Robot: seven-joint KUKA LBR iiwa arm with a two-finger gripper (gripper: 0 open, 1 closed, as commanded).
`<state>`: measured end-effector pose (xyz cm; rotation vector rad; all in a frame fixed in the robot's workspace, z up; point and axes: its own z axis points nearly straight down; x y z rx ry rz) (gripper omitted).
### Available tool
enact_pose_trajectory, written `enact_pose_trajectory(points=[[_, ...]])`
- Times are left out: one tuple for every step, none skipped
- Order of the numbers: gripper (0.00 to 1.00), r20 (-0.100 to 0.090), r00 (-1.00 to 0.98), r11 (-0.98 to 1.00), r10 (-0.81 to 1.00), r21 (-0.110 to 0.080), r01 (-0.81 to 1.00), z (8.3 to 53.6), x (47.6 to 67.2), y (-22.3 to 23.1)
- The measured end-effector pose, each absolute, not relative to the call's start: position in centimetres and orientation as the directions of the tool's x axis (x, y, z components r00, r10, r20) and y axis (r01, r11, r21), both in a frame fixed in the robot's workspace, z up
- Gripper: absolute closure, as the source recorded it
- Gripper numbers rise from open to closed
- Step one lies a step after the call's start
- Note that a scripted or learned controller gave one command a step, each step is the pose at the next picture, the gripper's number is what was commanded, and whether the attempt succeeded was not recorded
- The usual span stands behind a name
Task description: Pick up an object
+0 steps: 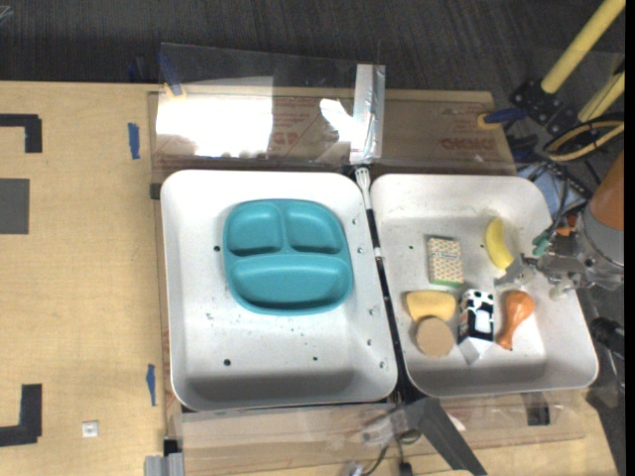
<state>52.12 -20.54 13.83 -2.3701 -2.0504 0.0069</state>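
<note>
The right bin [566, 360] holds several small objects. A yellow banana [499, 243] lies near its far right side, and a speckled green-and-tan card [444, 260] sits beside it. Nearer the front are a yellow wedge [431, 305], a round tan piece [434, 338], a black-and-white block [480, 315] and an orange drumstick [514, 315]. My gripper [556, 263] hangs over the bin's right rim, just right of the banana and above the drumstick, with nothing visibly held.
In the left bin [198, 345] rests a teal divided plate [288, 254]. A clear plastic sheet [268, 117] lies behind the bins. Cables and yellow bars [585, 38] crowd the back right, and the grey arm [607, 216] enters there.
</note>
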Motion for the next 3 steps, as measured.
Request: enact_pose_trajectory(points=[[0.00,0.009,0.111,-0.111,0.994,0.003,0.994,9.6,50.8,-20.4],[1.00,0.003,0.115,-0.115,0.993,0.003,0.993,10.4,50.7,-20.7],[1.00,0.003,0.174,-0.174,0.985,0.008,0.985,20.7,51.9,-13.1]])
